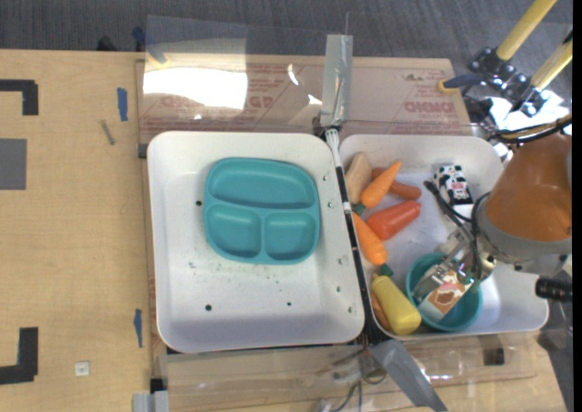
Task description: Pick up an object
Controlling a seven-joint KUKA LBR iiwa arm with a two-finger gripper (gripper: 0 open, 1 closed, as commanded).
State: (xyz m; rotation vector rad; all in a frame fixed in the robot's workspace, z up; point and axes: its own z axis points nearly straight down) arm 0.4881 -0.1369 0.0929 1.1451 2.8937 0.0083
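While the arm (532,206) reaches in from the right, its orange band sits over the right bin (518,310) and the gripper (457,272) is lowered at a teal bowl (436,310) in that bin's near part. The metal fingers point down and to the left into the bowl, right at a small brown-and-white item (446,295) lying inside it. Whether that item sits between the fingers cannot be told, and the width of the jaws cannot be read from this angle.

Candidate objects for picking all lie in the right bin. A yellow piece (395,303) rests against the bowl's left side, near the divider. Above it, an orange carrot (368,239) lies along the divider, a red-orange pepper-like piece (395,217) lies just beside it, and a second carrot (380,183) lies tilted beside a tan piece (356,172) at the far left corner. A small black-and-white toy (451,184) sits near the far wall, apart from the rest.

The left bin (182,219) holds a teal divided plate (262,211), lying flat in its far half, with dark specks scattered on the floor nearer the camera.
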